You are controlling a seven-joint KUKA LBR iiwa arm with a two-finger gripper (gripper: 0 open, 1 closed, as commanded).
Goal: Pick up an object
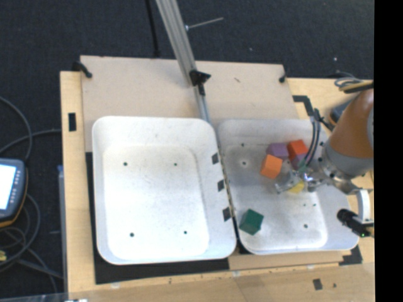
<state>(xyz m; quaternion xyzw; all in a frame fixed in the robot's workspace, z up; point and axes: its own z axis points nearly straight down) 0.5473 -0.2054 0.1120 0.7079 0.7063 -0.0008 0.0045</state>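
- We see the end effector (296, 184) low in the right bin (315, 234), beside the orange cube (272, 166).
- Can't tell its grip state.
- Green cube (251, 221) sits apart, near the front.

no text, label or number can be read here — not on anything.

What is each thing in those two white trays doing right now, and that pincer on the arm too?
Orange block: resting in the right bin, left of the pincer.
Purple block: in the right bin, touching the orange block.
Red-orange block: beside the purple block, near the arm.
Green block: alone near the right bin's front left corner.
Yellow item: partly hidden under the pincer.
Pincer: low in the right bin; grip unclear.
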